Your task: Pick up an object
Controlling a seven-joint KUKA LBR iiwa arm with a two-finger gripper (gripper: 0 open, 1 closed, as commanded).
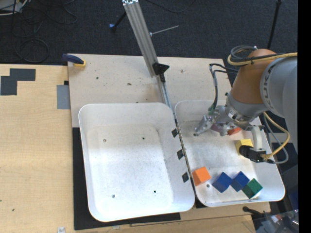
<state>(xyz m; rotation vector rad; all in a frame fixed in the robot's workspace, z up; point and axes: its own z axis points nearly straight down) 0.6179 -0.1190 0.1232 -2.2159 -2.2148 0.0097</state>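
Four blocks, orange (200,175), two blue (222,182) (239,180) and green (252,188), lay untouched along the right bin's (223,154) near edge; gripper (206,125) hovered above the bin's far half, state unclear; nothing picked yet.

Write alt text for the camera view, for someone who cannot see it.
A grey and orange robot arm reaches from the right over the right-hand white bin, where an orange block, two blue blocks and a green block lie along the near edge. The left-hand white bin sits alongside.
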